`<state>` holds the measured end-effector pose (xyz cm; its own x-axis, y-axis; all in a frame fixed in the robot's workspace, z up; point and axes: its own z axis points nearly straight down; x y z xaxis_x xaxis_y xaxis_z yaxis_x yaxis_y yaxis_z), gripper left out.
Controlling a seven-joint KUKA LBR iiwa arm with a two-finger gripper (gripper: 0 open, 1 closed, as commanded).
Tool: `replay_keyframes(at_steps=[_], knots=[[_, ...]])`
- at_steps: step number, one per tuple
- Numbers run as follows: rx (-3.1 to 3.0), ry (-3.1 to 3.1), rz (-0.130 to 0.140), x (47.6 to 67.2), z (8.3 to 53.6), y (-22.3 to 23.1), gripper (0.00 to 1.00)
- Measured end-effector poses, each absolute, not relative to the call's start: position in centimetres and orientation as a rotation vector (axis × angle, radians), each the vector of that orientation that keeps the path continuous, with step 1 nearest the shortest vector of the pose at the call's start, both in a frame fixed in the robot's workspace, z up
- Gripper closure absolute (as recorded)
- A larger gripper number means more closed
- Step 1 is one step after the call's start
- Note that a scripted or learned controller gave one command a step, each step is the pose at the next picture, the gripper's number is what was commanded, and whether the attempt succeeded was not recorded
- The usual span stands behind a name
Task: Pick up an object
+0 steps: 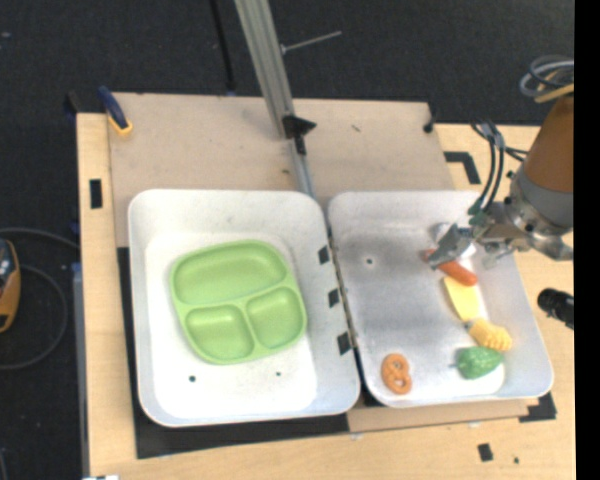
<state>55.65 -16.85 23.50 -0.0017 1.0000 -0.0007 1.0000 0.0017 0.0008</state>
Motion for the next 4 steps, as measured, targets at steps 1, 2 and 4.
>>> replay_keyframes(at_steps=[1,2,4], knots=[[2.221,2.224,-0.004,56.0,17.7,-16.1,0.0],[2.219,2.225,-0.003,56.6,12.9,-15.6,0.0],[2.222,2.213,0.003,56.8,11.2,-15.8,1.0]])
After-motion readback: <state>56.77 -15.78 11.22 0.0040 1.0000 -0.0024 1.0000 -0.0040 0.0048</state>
